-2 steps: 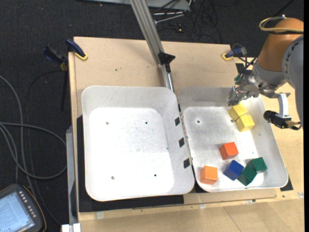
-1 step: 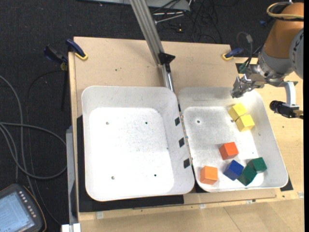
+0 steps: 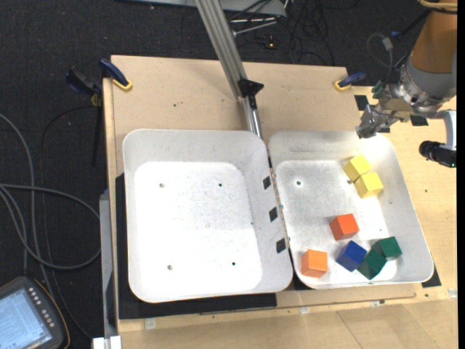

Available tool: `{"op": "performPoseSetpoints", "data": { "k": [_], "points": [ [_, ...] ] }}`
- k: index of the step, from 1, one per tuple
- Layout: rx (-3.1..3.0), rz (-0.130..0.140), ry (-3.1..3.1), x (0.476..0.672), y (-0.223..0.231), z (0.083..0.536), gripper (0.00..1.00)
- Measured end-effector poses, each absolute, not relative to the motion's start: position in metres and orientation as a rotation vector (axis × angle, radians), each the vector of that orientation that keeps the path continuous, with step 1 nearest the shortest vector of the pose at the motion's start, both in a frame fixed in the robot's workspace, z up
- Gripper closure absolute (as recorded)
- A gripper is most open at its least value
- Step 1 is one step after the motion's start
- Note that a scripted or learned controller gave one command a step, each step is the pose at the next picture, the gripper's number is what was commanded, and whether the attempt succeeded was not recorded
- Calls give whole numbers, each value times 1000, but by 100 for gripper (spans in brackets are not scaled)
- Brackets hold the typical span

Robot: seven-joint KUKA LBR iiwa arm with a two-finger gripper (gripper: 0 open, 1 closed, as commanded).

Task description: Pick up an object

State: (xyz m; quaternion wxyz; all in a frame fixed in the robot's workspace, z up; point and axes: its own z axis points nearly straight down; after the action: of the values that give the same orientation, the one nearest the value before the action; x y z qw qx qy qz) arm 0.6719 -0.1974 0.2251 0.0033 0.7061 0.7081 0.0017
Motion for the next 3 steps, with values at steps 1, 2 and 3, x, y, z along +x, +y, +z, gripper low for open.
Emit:
{"op": "performPoseSetpoints", "data": {
  "k": [1,2,3],
  "points": [
    [2212,7,2221,673,-187,278,100],
    [2217,-1,2228,650,-149,273,100],
    [2214,0,2232,637,-92,265,100]
  ]
}}
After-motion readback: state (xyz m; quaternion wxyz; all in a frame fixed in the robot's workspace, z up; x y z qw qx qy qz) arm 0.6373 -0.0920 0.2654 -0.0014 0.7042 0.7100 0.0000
